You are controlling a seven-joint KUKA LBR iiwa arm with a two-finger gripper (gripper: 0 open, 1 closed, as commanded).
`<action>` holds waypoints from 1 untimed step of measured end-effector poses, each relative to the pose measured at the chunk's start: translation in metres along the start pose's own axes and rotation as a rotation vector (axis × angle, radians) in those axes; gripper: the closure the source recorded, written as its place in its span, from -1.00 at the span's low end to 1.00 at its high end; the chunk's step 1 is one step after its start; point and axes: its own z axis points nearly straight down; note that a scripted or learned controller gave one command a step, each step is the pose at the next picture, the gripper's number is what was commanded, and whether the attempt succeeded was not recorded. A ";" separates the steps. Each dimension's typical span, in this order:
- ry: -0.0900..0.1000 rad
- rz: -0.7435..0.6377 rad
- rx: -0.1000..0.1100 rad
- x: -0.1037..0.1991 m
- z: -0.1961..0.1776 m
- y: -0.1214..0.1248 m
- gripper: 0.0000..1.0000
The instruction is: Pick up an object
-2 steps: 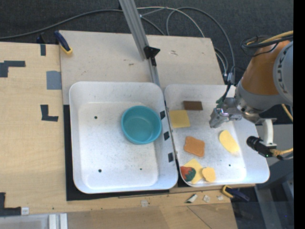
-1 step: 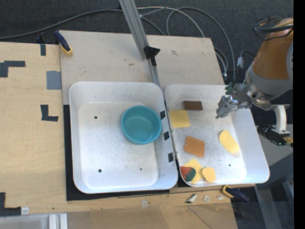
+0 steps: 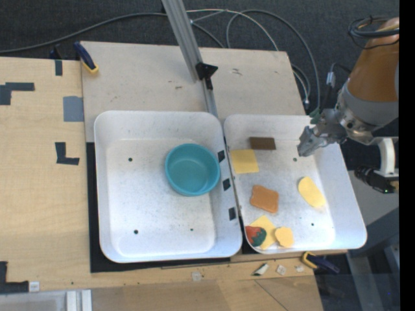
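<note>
The right bin (image 3: 337, 193) holds several small things: a brown block (image 3: 262, 143) at the back, a pale yellow square (image 3: 245, 161), an orange-brown piece (image 3: 264, 199), a yellow oval (image 3: 312, 192), and a red, green and yellow cluster (image 3: 260, 232) beside a small orange-yellow piece (image 3: 284, 237) at the front. My gripper (image 3: 306, 145) hangs over the bin's back right part, to the right of the brown block and above the yellow oval. Nothing shows between its fingers.
A teal bowl (image 3: 191, 168) sits in the left bin (image 3: 117, 173) near its right wall. A grey pole (image 3: 185, 28) slants across the back of the bench, and cables (image 3: 259, 24) lie behind the bins. Yellow clamps sit at the bench's far left corner (image 3: 86, 58) and front right edge (image 3: 311, 260).
</note>
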 end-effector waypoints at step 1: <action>0.002 -0.004 0.003 0.051 0.015 -0.003 1.00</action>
